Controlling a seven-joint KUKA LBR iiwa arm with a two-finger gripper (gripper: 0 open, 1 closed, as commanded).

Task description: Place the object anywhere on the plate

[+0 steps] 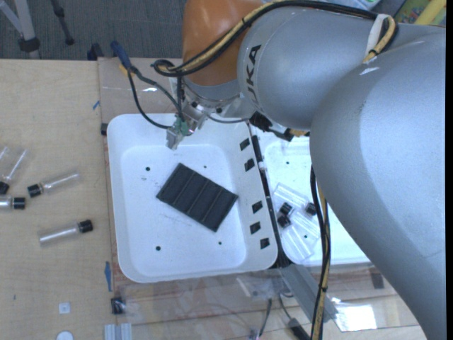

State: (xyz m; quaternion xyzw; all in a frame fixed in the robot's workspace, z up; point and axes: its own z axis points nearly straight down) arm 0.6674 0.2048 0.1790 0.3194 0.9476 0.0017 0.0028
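Over the left white plastic bin (134,253), clear vials with black caps (64,230) lying on the bench beside it, the gripper (175,137) is hovering above-left of the flat black ribbed rectangular plate (197,196), its long axis running diagonally down-right; whether anything sits in the gripper cannot be told.

Left bin floor (141,253): bare around the dark ribbed plate (197,196) at centre frame.
Right bin (340,250): mostly covered by the arm (368,119).

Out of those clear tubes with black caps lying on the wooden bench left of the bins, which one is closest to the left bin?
The lowest tube, its black cap pointing right toward the left bin. The other tubes lie farther left and higher up.
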